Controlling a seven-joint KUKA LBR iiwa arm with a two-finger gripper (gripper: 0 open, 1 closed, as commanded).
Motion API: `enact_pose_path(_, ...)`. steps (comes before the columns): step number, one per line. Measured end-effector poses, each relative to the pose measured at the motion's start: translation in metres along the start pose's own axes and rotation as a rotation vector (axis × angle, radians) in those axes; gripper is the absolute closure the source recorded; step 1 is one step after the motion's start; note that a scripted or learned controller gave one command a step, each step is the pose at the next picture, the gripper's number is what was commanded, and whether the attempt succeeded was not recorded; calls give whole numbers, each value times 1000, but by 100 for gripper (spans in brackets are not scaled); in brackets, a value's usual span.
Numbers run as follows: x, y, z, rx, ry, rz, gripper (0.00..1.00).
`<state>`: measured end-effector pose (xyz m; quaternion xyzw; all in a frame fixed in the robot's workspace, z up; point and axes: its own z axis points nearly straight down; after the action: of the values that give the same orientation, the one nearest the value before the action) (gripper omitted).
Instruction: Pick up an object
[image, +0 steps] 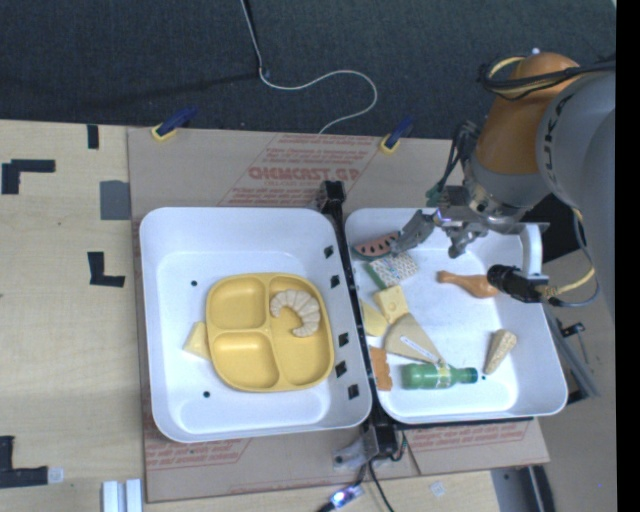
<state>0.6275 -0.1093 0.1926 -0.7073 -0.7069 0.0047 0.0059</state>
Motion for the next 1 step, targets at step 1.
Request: enact_pose_path(1, 0, 3, -7, -13, -1, -2, 0)
